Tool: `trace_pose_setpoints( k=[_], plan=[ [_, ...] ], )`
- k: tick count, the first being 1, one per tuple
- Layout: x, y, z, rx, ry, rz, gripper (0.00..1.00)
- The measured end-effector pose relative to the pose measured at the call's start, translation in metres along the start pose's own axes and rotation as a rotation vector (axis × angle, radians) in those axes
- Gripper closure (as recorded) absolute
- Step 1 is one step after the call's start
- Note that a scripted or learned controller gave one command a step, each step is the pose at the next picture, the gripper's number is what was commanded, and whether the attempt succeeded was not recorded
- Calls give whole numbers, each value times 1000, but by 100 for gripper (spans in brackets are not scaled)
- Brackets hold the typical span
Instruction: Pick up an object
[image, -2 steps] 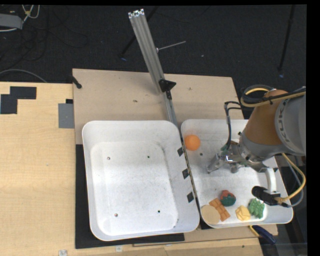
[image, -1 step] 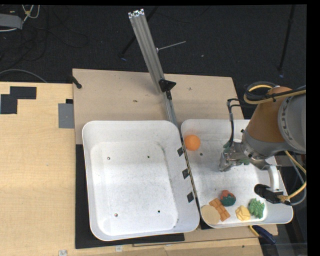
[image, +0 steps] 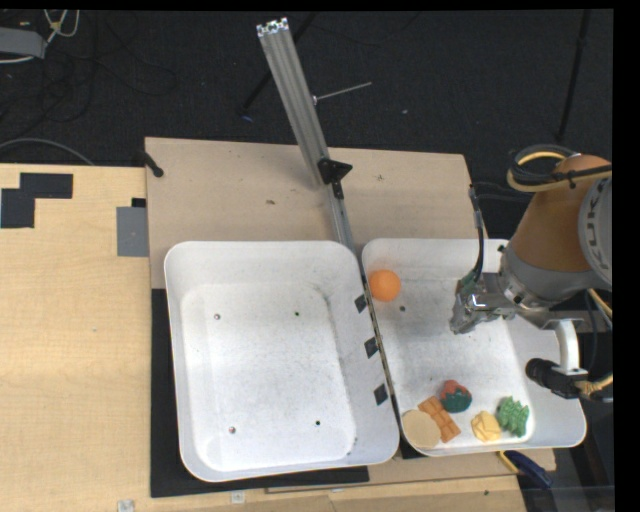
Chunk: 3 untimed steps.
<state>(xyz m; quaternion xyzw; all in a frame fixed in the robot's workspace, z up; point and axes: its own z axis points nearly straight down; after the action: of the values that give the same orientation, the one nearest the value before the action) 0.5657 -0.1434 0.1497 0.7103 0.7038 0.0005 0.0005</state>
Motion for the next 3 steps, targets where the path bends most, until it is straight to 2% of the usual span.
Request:
trace_pose_setpoints(
  k=[2, 3],
  plan=[
    [12, 3, -112, -3, -1, -11, 100],
    [11, 4, -135, 0, 0, -11, 100]
  ],
)
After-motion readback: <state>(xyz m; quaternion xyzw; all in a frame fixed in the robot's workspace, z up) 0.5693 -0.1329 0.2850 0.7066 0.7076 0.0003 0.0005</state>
